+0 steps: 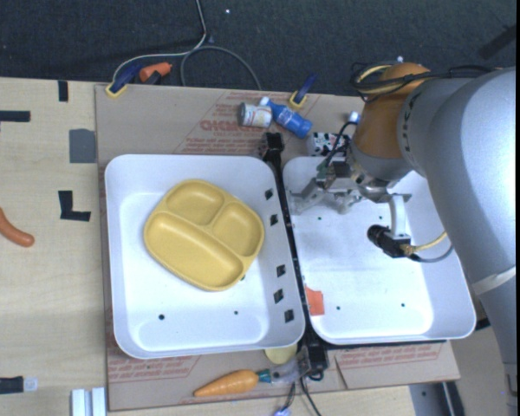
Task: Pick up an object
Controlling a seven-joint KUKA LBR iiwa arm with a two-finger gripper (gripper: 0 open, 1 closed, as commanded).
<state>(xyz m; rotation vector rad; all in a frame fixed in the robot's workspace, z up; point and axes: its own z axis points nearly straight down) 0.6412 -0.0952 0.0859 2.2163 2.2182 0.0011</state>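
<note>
A yellow divided plate (204, 232) lies in the left bin (130, 319), a little toward its far side. A small orange piece (314, 302) rests at the near left side of the right bin (416, 319), against the divider. My gripper (322, 189) hangs low over the far left corner of the right bin, under the orange-banded wrist (386, 124). I see nothing held in it. The grey arm (477, 163) covers the right bin's far right part.
Outside the bins lie a toy carrot (230, 382) at the near edge, a blue and white bottle (277, 115) behind the bins, and a toy sausage (10, 226) far left. Clamps (139, 74) grip the board's far edge. A black cable (199, 24) runs off behind.
</note>
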